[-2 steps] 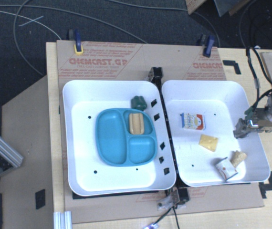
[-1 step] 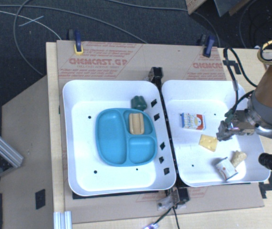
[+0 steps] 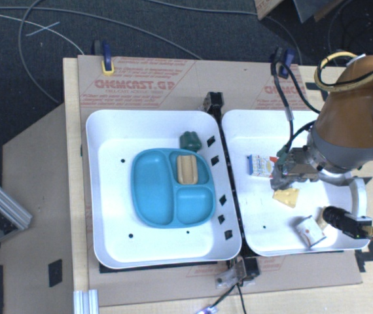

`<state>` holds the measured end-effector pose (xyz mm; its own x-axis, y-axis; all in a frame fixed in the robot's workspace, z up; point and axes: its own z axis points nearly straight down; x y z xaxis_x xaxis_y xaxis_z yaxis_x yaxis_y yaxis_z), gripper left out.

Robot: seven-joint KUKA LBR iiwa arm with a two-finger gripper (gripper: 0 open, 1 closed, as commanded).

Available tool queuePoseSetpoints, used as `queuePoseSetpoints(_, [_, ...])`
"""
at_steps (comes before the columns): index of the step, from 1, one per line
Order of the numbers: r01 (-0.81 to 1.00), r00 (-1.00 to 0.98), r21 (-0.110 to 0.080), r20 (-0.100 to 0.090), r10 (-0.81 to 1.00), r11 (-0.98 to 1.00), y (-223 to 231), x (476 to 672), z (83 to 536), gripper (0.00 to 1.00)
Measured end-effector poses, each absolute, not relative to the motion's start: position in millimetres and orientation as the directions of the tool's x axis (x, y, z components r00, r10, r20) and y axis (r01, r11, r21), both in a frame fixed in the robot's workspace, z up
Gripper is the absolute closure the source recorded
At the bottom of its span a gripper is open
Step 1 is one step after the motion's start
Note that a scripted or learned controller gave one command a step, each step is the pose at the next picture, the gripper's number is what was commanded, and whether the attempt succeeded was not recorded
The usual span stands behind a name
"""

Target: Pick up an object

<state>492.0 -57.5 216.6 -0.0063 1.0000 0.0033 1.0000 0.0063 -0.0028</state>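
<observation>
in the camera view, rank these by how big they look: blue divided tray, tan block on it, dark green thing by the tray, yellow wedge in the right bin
1. blue divided tray, by far the largest
2. tan block
3. yellow wedge and dark green object: these two look alike in size, so I won't rank them; the tan block is only slightly bigger.

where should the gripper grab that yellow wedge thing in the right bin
Probably from straight above, closing across the narrow width of the yellow wedge. It lies flat on the floor of the right bin, apart from the small box and the blue-and-white packet, so both long sides look free. The gripper hovers just above it.
</observation>
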Motion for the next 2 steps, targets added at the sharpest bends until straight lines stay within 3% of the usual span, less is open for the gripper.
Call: queuePoseSetpoints(2, [1.000, -0.006, -0.002, 0.003, 1.000, 0.006, 52.6, 504.7, 205.3, 1.00])
